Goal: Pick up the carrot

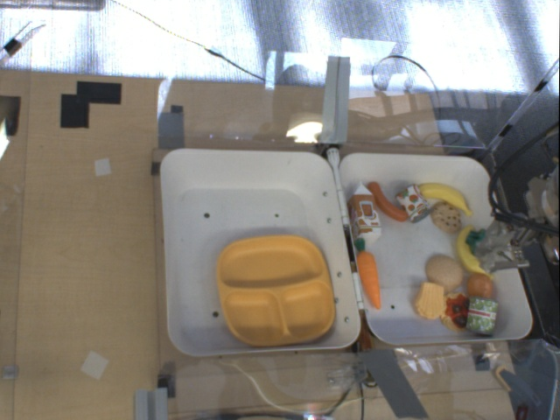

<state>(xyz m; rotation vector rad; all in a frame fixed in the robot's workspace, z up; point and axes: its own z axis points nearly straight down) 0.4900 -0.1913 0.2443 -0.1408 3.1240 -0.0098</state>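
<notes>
Orange carrot: a tapered orange plastic carrot (368, 278) with a green top lies along the left wall of the right bin, tip toward the bin's near edge, lying free with nothing gripping it.
Right bin: a shallow white plastic bin (398, 326) on the right half of the worktop, full of toy food.
Beside the carrot: a small brown-and-white carton (365, 216) just above its green top; a red sausage (386, 201) near the bin's far edge.
Other food: a yellow banana (444, 196), a round biscuit (446, 218), a pale egg (444, 272), a yellow ridged wedge (430, 300), and a green-labelled can (481, 315) in the near right corner.
Left bin: a shallow white bin (188, 234) holding a yellow sectioned plastic plate (275, 289).
Hand: the metal hand (499, 250) sits over the right edge of the right bin, well apart from the carrot; whether it is spread or pressed together I cannot tell.
</notes>
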